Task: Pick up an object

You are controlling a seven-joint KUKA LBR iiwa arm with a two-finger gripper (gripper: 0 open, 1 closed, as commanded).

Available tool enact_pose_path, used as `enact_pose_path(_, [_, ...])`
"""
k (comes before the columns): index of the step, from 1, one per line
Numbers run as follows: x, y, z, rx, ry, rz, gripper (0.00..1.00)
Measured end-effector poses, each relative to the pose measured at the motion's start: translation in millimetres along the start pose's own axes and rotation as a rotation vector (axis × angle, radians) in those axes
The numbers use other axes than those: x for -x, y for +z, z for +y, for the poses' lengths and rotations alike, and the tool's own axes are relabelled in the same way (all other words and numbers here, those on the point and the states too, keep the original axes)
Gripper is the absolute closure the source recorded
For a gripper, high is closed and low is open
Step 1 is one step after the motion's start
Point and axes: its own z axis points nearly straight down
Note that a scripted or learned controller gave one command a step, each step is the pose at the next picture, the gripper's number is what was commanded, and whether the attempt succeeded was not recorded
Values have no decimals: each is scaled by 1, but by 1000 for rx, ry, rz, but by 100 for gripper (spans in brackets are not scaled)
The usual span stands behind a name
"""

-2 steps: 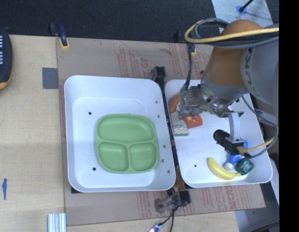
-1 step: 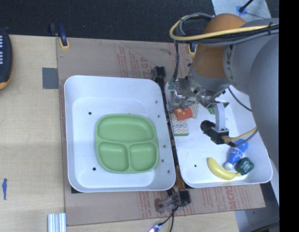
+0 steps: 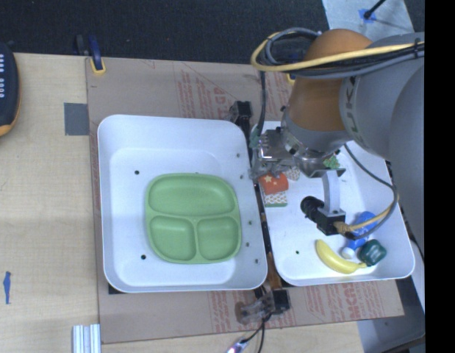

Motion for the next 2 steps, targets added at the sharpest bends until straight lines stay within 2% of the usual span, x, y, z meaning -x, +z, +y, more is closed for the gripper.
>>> enact_pose_path(1, [31, 0, -27, 0, 2, -1, 100])
enact_pose_path(2, [31, 0, -27, 0, 2, -1, 0])
